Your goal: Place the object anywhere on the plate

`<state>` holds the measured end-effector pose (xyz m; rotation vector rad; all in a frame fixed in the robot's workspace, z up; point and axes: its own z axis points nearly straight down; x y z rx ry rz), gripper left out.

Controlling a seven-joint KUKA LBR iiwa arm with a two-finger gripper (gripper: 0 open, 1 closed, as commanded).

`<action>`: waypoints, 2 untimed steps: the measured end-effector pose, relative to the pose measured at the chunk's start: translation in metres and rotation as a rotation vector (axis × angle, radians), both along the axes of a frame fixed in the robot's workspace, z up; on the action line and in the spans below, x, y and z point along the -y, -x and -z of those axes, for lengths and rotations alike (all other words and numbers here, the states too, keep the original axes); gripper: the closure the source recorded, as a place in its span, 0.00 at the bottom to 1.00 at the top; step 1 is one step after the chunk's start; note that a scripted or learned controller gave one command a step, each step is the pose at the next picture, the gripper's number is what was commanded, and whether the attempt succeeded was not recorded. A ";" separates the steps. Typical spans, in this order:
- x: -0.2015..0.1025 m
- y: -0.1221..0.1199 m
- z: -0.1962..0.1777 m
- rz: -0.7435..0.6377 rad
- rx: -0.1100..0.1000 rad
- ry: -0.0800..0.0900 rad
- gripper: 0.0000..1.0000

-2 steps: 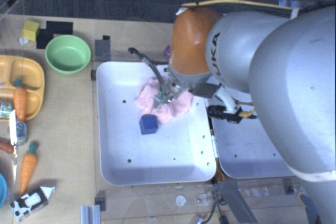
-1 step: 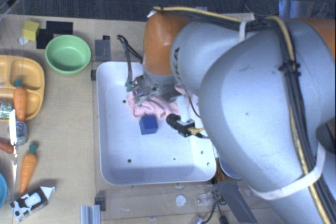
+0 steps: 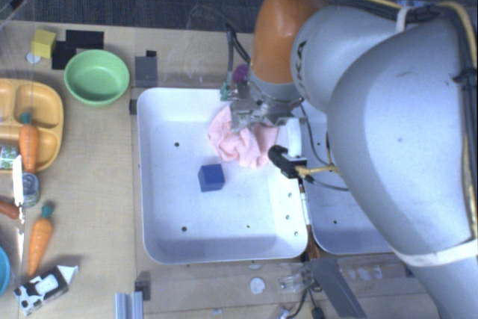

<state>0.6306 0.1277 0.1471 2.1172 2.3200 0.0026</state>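
Note:
A crumpled pink cloth (image 3: pixel 237 142) lies in the upper right part of the left white bin (image 3: pixel 168 235). My gripper (image 3: pixel 243 116) is directly over the cloth's top edge and hides part of it. The cloth bunches up toward the gripper, and whether it is held cannot be made out. A small blue cube (image 3: pixel 211 177) rests on the bin floor, just below and left of the cloth and apart from it. A yellow divided plate (image 3: pixel 37 104) sits on the bench at the far left, with a carrot (image 3: pixel 28 147) in it.
A green bowl (image 3: pixel 96 76) stands behind the left bin's corner. More toy food, including another carrot (image 3: pixel 39 235), lies along the left edge. The arm's large grey body covers most of the right bin (image 3: pixel 336 239).

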 end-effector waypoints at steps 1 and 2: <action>-0.075 0.037 0.008 -0.221 -0.002 0.001 1.00; -0.044 0.058 0.028 -0.378 0.039 -0.009 1.00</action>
